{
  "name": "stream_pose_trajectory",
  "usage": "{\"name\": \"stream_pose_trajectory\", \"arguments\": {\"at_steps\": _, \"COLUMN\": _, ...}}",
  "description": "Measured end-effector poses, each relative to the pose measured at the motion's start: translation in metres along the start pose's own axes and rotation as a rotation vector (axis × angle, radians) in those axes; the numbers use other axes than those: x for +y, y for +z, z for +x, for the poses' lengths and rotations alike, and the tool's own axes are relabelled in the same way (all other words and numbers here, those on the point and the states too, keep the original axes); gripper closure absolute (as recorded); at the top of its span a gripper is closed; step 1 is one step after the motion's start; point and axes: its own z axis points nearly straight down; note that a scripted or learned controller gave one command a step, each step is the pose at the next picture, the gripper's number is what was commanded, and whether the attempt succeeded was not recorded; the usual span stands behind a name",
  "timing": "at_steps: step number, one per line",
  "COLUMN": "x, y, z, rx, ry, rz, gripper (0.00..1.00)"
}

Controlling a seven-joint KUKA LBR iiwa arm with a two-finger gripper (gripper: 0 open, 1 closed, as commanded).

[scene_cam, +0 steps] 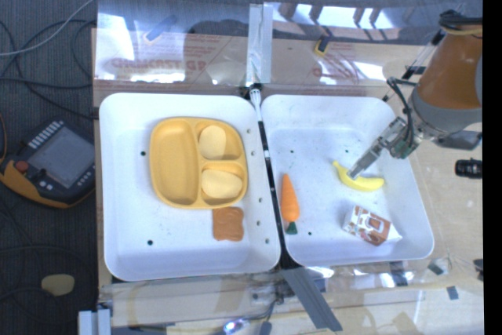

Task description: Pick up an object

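A yellow banana (359,179) lies in the right bin (314,118), right of its middle. My gripper (354,169) reaches down at a slant from the right, and its tip sits at the banana's upper left end, touching it or just above it. An orange carrot (289,200) with a green stub lies near the right bin's left wall. A small brown and white carton (367,225) rests in the bin's front right corner, below the banana.
The left bin (125,169) holds a yellow divided tray (174,165) with two pale round pieces in its right compartments, and a brown toast-like slab (228,224) in front of it. A pendant controller (49,161) lies on the floor at the left.
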Motion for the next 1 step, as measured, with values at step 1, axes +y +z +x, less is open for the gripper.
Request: {"name": "stream_pose_trajectory", "arguments": {"at_steps": 1, "x": 0.0103, "y": 0.0676, "z": 0.0350, "rx": -0.009, "ry": 0.074, "rz": -0.006, "gripper": 0.00}}
